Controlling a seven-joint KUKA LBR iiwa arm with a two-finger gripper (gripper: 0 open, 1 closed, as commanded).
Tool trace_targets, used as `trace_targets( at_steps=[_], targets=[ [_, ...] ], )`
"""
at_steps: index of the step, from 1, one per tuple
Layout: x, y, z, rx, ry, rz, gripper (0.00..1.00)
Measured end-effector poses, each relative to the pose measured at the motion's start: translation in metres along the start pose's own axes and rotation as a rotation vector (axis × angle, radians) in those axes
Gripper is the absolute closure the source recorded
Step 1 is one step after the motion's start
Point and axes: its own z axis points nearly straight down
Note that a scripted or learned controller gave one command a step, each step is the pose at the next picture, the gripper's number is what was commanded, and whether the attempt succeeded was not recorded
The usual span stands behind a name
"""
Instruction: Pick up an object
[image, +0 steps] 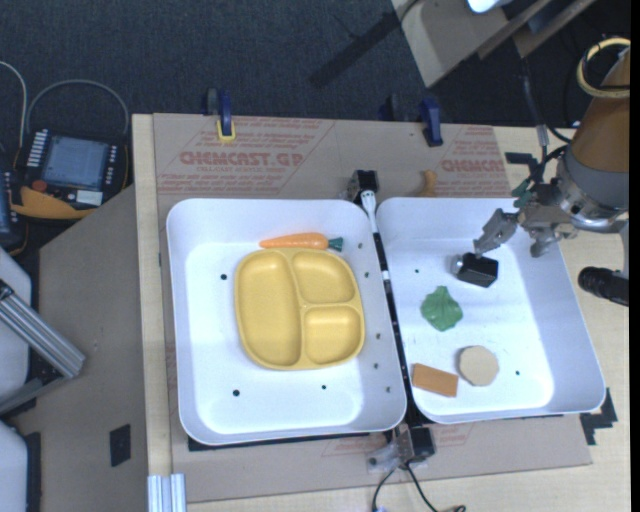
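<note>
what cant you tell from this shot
- Gripper: blurred in the camera view; whether anything is gripped is unclear.
- Black object: too small and dark to identify.
- Arm: cut off by the right edge.
- Carrot: its lower side is hidden behind the yellow tray.

In the right white bin, the small black block, bumpy green lump, flat orange slab and round tan disc crowded the middle. Its right side lay open. In the left white bin, the yellow three-part plastic tray blocked the middle, with the orange carrot just behind it.
</note>
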Motion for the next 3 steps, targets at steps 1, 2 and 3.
trace_targets(
  at_steps=[1,2,3],
  targets=[
    [0.000,0.003,-0.008,-0.014,-0.002,-0.003,0.00],
    [0.002,-0.001,0.036,-0.008,-0.001,-0.003,0.00],
    [0.008,0.002,0.097,-0.007,0.000,-0.004,0.00]
  ],
)
